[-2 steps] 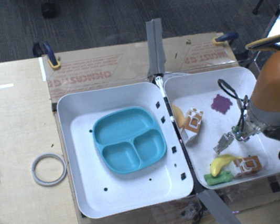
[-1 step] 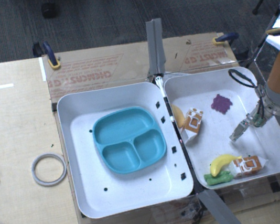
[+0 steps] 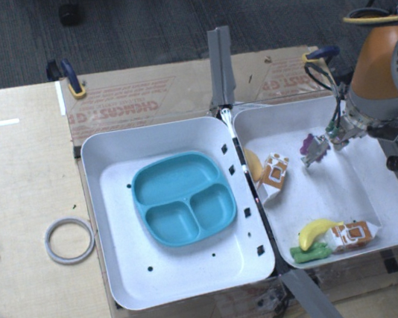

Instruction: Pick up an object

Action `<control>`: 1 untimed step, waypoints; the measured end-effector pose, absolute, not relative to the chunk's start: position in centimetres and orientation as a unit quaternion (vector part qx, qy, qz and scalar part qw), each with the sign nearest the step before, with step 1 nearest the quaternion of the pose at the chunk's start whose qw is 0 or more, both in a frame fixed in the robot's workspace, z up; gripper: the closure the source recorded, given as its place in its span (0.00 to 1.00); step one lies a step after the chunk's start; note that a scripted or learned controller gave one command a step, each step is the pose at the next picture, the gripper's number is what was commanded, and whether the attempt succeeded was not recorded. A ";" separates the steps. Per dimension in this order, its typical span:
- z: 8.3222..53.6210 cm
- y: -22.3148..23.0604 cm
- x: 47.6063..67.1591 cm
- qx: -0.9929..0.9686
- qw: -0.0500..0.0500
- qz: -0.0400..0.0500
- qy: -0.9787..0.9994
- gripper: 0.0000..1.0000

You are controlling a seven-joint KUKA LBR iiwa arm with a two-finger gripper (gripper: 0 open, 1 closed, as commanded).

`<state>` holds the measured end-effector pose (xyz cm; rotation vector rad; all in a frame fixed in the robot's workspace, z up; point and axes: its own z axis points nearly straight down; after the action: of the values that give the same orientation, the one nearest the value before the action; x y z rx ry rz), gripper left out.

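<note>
Surveying bench: two white bins (image 3: 116, 206) set side by side.
Claw (image 3: 317, 151): grip unreadable.
Banana (image 3: 318, 232): below claw, long axis roughly level.

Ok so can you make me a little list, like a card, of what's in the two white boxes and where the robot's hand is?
left bin: blue divided plate, lying flat
right bin: banana, green toy, two small snack packets, purple toy
banana's place: near front edge, on top of the green toy
gripper: over the right bin's back part, beside the purple toy
arm: comes in from the right
outside the bins: tape ring on the bench
</note>
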<state>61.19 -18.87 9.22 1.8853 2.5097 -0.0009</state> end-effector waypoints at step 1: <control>9.3 -21.9 65.9 0.562 -0.004 0.000 0.827 0.00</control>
<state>65.89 -21.89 9.25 1.7693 2.6048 0.0003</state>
